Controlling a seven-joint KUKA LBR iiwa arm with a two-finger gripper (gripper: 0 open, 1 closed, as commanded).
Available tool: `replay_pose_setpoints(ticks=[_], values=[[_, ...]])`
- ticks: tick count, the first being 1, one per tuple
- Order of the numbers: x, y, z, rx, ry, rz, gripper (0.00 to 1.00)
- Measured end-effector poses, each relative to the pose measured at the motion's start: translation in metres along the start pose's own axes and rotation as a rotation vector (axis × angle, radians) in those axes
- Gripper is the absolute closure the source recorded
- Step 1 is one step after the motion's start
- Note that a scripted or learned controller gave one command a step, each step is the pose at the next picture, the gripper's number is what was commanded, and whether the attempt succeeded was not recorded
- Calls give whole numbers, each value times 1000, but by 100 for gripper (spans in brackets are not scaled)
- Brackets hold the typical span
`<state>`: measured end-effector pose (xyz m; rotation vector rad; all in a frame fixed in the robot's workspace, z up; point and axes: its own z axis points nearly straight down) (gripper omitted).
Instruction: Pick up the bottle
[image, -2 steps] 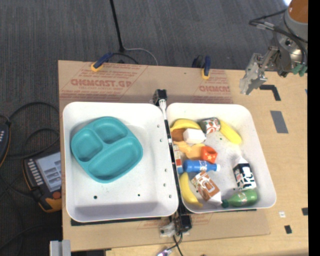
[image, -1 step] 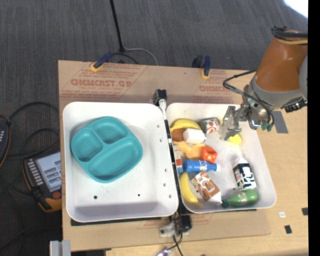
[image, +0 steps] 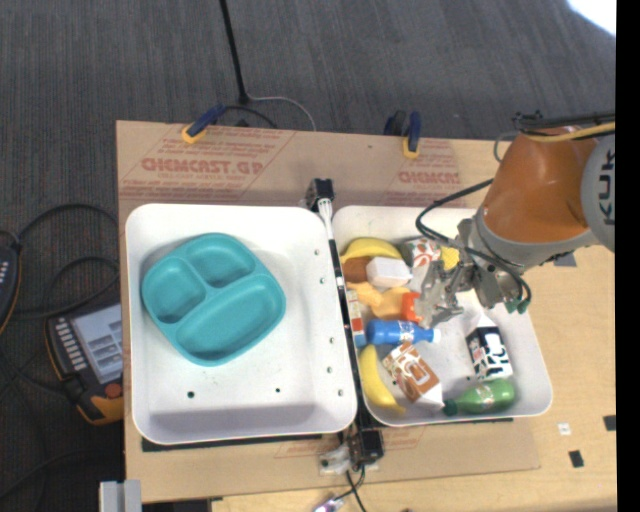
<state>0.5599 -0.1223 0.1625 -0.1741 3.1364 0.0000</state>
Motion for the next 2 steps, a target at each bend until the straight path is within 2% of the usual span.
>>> replay_pose_setpoints(ticks=[1,2], values=[[36,-90,-120,4,-5,-175,100],[64,-39,-28,-1,0,-376,100]])
